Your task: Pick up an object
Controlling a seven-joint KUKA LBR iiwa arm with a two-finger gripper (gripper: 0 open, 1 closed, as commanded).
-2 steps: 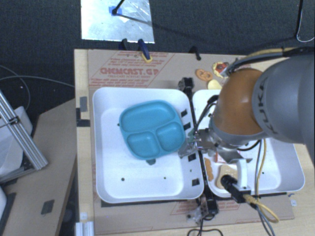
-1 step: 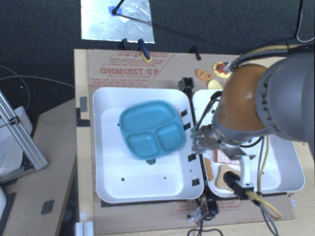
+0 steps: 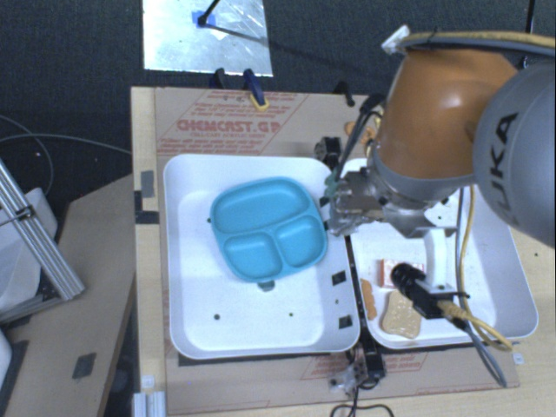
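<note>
The left bin (image 3: pixel 187 233) holds one blue plate (image 3: pixel 265 228) (three compartments), lying flat. The claw (image 3: pixel 340 211) hangs over the wall between the two bins, just beside the plate; whether it is clenched or released, I cannot tell. The right bin (image 3: pixel 521 294) holds one orange strip (image 3: pixel 368 298) and one tan slice (image 3: pixel 400 317).

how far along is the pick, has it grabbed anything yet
Done: nothing lifted yet; the blue plate lies flat in the left bin and the toast-shaped piece in the right bin. In hand: the claw hangs by the plate's rim, over the bins' divide. Left: the grasp and lift.
</note>
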